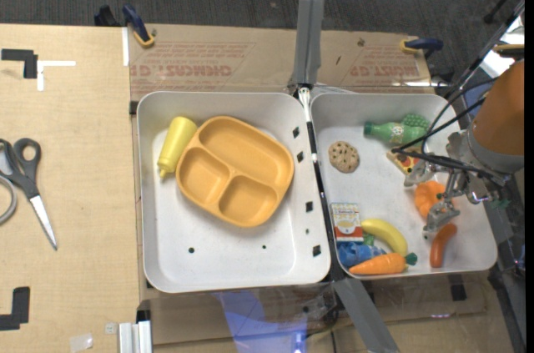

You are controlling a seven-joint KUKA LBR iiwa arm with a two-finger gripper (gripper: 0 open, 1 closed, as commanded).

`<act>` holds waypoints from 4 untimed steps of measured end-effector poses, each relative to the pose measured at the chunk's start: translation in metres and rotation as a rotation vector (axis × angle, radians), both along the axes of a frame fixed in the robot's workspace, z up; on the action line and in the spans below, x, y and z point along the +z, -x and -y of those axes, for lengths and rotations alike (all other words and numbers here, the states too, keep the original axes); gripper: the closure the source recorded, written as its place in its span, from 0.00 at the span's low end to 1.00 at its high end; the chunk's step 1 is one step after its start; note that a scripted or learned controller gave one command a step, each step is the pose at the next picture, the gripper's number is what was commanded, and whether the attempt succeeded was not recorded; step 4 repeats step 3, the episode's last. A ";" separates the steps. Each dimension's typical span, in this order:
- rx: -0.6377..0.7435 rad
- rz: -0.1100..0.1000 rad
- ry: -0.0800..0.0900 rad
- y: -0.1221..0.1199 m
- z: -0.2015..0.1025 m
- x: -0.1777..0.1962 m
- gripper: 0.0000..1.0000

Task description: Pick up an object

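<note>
Orange toy point(427, 198) touching tool point(440, 214)

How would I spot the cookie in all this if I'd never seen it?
Start at the right-hand white bin, the one crowded with toy food. Look to its upper left part, near the wall shared with the other bin. The cookie lies there alone: a flat tan disc dotted with dark chips, unlike the green bottle beside it.

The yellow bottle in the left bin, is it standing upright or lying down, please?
Lying down. The yellow bottle rests on its side on the left bin floor, its length showing, beside the orange tray.
</note>
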State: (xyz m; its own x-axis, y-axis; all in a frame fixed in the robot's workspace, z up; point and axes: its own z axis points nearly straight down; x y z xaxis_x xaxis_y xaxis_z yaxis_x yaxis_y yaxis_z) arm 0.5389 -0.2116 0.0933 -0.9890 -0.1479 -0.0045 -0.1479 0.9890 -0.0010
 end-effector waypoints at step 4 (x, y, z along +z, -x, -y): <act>-0.081 -0.003 -0.001 0.052 -0.019 0.054 1.00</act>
